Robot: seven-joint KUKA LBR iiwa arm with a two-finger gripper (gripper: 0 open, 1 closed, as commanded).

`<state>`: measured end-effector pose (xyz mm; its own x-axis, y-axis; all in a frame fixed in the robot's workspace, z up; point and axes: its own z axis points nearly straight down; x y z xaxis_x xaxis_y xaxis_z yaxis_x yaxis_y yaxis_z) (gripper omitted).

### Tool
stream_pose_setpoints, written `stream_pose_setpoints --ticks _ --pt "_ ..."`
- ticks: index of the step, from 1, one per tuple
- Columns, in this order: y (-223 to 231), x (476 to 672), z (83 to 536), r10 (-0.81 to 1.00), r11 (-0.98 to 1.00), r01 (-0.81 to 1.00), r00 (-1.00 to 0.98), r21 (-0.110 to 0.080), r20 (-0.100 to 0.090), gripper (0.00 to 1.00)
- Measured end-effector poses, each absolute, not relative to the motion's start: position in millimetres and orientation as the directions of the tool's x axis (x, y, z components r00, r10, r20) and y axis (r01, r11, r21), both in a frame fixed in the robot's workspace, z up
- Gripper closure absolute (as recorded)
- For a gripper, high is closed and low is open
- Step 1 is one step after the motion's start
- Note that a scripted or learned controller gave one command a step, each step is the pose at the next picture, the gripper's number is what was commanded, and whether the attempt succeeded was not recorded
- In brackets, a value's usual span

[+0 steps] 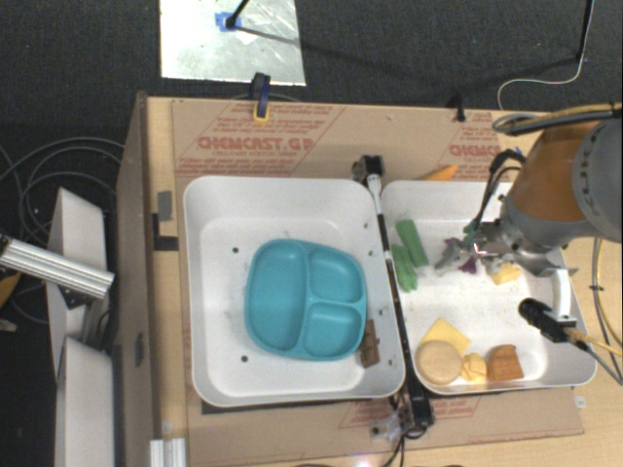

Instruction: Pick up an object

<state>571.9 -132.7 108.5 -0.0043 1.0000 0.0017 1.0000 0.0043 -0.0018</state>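
Table [292,139] bearing 2 white bins side by side. Left bin [209,261] contains a blue 3-compartment plate [304,300]. Right bin [565,358] contains play food: 2 green sticks [407,253] near its left wall; a yellow wedge [444,333], a round bun [438,362], a small pale piece [473,366] and a brown piece [504,362] along its near edge. The arm [560,188] reaches in from the right; the gripper [465,255] sits low over the right bin beside a purple item [471,266]. Gripper opening: cannot tell.
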Motion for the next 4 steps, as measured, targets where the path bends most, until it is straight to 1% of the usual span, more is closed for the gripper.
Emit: stream_pose_setpoints --ticks 1,2,3,4 --pt "-161 606.9 143 1.000 0.003 1.000 -0.003 0.007 -0.003 0.00" --pt "-147 609.9 81 1.000 0.005 1.000 -0.005 -0.002 0.001 0.00" --pt "-148 612.4 96 1.000 0.006 1.000 -0.006 0.006 -0.001 1.00" --pt "-68 546.5 190 1.000 0.010 1.000 -0.010 0.005 0.004 1.00"
